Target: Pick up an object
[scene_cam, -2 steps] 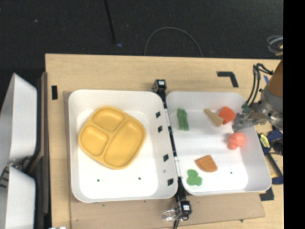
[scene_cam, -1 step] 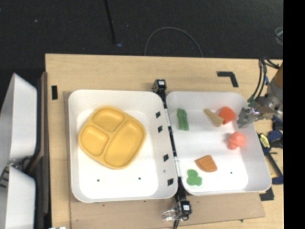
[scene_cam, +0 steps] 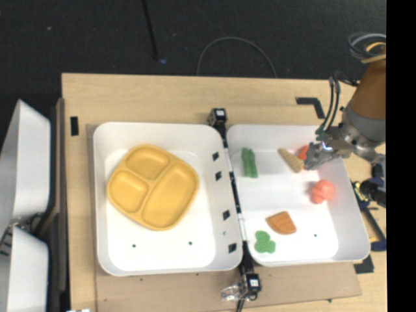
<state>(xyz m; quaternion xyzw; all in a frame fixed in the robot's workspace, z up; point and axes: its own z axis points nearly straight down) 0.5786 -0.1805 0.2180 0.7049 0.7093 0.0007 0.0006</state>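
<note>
Tan stick [scene_cam: 290, 159] in right bin [scene_cam: 344, 239], touching gripper [scene_cam: 314, 156]: probably light, stiff. Best taken across middle. Cannot tell gripper's opening. 1 pink ball [scene_cam: 321, 191] near.

The arm [scene_cam: 370, 103] shows a broad orange band above a grey wrist section. Dark cables loop along its left side, and a coil of pale cable sits above the orange part. The gripper [scene_cam: 316, 153] is grey metal, apparently with small blocky parts, though blurred.

Bare floor [scene_cam: 279, 194] — mid right bin [scene_cam: 338, 249]
</note>
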